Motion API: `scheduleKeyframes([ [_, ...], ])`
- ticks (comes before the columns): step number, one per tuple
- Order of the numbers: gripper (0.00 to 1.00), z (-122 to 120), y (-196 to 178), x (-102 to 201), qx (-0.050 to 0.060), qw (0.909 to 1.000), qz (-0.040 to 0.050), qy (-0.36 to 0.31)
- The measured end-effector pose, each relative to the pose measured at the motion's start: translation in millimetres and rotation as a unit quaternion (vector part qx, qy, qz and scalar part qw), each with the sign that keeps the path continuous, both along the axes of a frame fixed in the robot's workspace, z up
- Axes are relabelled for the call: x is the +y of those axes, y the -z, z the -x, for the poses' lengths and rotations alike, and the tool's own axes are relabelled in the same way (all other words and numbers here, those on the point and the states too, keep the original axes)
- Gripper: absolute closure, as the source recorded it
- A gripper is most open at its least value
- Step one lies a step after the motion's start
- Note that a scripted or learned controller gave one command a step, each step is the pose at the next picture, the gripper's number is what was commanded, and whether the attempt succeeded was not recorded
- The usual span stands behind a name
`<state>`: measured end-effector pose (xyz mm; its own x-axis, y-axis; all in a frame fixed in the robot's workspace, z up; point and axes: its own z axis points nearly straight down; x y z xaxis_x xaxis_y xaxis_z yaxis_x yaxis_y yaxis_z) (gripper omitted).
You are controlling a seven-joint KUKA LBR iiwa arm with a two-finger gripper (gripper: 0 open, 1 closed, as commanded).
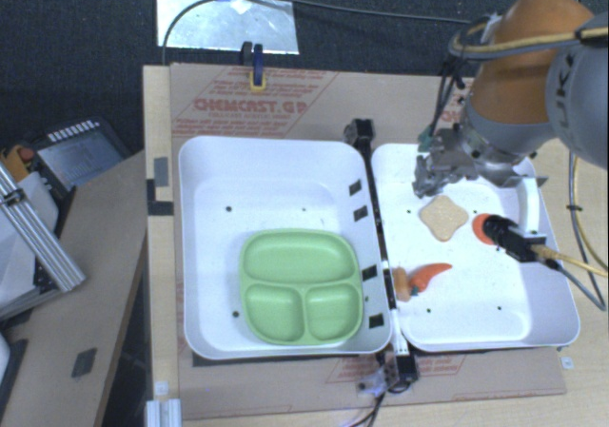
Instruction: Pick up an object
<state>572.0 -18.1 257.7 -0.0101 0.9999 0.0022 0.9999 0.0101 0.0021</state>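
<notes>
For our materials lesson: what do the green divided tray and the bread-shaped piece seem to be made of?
Green divided tray: probably moulded plastic, with a smooth even colour, soft sheen and rounded compartments. Bread-shaped piece: a matt tan toy, perhaps foam or plastic; unclear.

My arm (571, 83) is grey, with a rounded orange band (533, 26) bulging above the wrist. A yellowish cable (533, 37) runs across that band, and thin dark cables (445, 106) hang down beside it toward my jaws. Just above the jaws sits a grey metal wrist block. My gripper (430, 178) is dark grey, small and angular, its details blurred.
</notes>
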Motion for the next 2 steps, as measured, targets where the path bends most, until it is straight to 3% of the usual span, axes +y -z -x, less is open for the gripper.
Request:
scheduleKeyframes([
  [2,1.0,3.1,1.7,112.0,0.0,1.0,0.0,0.0],
])
